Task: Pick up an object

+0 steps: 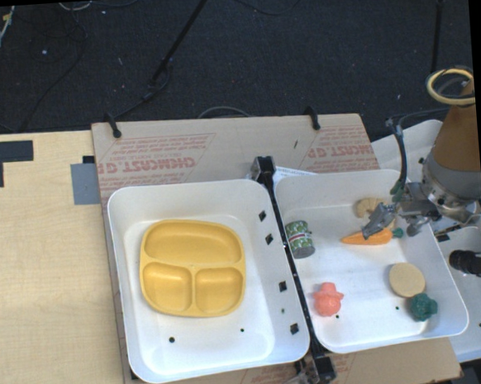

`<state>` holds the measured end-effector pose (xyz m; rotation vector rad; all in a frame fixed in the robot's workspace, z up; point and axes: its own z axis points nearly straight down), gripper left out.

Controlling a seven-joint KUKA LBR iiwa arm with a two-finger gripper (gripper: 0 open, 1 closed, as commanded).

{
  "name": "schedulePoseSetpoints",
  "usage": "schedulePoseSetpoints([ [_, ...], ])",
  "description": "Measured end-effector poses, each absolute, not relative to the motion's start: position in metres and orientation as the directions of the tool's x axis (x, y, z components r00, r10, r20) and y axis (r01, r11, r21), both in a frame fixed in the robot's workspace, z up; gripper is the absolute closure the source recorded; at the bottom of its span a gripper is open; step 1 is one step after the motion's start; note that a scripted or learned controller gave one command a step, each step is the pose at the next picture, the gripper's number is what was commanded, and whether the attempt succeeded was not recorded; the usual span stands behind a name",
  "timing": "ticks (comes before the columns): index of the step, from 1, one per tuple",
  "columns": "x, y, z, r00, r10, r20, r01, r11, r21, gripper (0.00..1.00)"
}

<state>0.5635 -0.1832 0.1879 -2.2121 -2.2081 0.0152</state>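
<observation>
Orange carrot: tapered toy, touching the jaws' tips.
Jaws: state cannot tell.
Right bin: carrot, can, pink toy, disc.
Left bin: yellow divided plate.

An orange carrot-shaped toy lay flat, pointing left, far right in the right bin. A green-banded can stood by the divider; a pink toy, tan disc and green lump lay nearer.
</observation>
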Motion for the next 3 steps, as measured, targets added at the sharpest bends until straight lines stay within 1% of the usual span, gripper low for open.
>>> schedulePoseSetpoints([
  [1,0.566,-0.183,0.194,-0.001,1.0,0.002,1.0,0.001,-0.008,0.0],
  [2,0.567,-0.174,0.129,-0.002,1.0,0.005,1.0,0.002,-0.013,0.0],
  [3,0.567,-0.174,0.084,0.0,1.0,0.002,1.0,0.0,-0.007,0.0],
])
